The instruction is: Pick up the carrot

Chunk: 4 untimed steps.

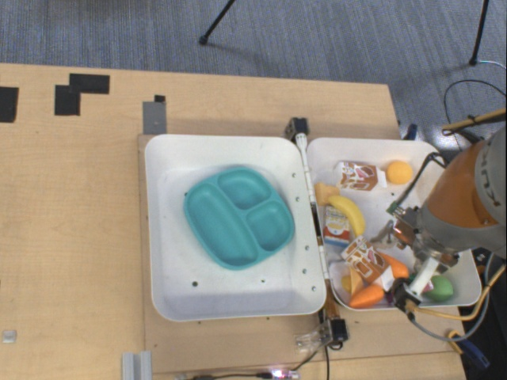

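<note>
A: Item one, the task's thing?

B: Tapered orange carrot [367,295], lying in the near part of the right shallow white bin [455,298], close to its near rim. You will find it just left of the gripper [406,287].

A: Gripper condition?

B: It hangs over the bin's near right area, right beside the carrot. You cannot tell from this view how its fingers stand, nor whether anything sits between them. Above it, the grey arm with the orange band [466,190] comes in from the right.

A: Neighbouring stock?

B: A small brown-and-white printed packet [366,263], touching the carrot on its far side. A round green item [442,288], just right of the gripper. A yellow banana [348,213], further off towards the bin's left wall. A second printed packet [356,175] and a round orange ball [400,172] along the far end.

A: Left bin?

B: Left shallow white bin [166,212], bearing a turquoise plastic plate with three compartments [238,217], well apart from the carrot.
</note>
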{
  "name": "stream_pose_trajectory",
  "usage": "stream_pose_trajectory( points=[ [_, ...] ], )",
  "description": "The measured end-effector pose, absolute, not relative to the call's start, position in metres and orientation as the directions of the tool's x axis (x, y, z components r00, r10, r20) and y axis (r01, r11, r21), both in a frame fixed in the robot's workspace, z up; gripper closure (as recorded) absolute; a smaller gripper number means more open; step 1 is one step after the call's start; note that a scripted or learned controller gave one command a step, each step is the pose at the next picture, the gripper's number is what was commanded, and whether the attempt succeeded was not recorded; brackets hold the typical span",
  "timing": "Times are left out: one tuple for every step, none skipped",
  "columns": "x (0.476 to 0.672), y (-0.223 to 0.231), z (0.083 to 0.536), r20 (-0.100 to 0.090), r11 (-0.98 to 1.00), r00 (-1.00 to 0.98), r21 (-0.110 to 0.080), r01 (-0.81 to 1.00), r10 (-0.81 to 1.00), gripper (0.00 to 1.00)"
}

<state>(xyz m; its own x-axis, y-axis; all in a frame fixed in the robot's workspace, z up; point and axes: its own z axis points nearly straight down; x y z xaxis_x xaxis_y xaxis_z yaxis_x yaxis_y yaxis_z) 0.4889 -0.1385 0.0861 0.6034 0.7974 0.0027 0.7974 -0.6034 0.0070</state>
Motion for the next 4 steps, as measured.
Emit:
stream_pose_trajectory(
  points=[
    [0.489,-0.121,0.086,-0.001,-0.399,0.399,0.010,0.917,0.917,0.00],
    [0.489,-0.145,0.086,0.000,-0.109,0.109,0.008,0.994,0.994,0.00],
    [0.490,-0.150,0.086,-0.006,0.287,-0.287,0.010,0.958,0.958,0.00],
    [0.505,-0.177,0.310,-0.006,0.436,-0.436,0.006,0.900,0.900,0.00]
  ],
)
